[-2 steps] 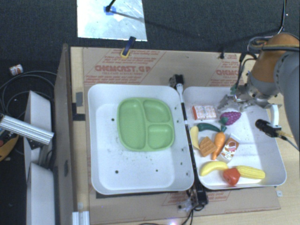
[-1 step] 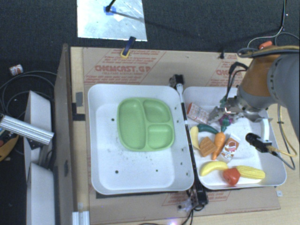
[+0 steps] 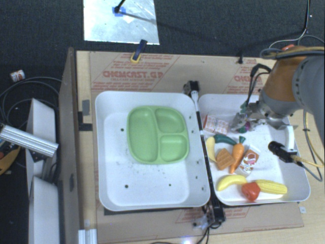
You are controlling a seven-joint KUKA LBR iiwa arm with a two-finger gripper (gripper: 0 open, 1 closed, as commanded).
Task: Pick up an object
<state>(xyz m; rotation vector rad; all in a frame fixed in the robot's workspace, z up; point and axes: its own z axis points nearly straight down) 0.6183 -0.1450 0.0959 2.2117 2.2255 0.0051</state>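
Camera view: pincer [image 3: 242,122] low over right bin [image 3: 299,187], upper middle part; grip state cannot be told. Just below it, a carrot [image 3: 237,156], banana [image 3: 231,181], corn cob [image 3: 270,187] and red tomato [image 3: 250,190]. Left bin [image 3: 109,187] holds a green divided plate [image 3: 157,134].

Two white bins: left bin [image 3: 114,187], right bin [image 3: 297,184]. One green divided plate [image 3: 156,134]. One banana [image 3: 231,181]. One corn cob [image 3: 270,187]. One carrot [image 3: 237,156]. One red pepper-like piece [image 3: 251,191]. One small red-and-white carton [image 3: 249,159]. One pink-printed packet [image 3: 215,123]. One orange-brown chunk [image 3: 224,158].
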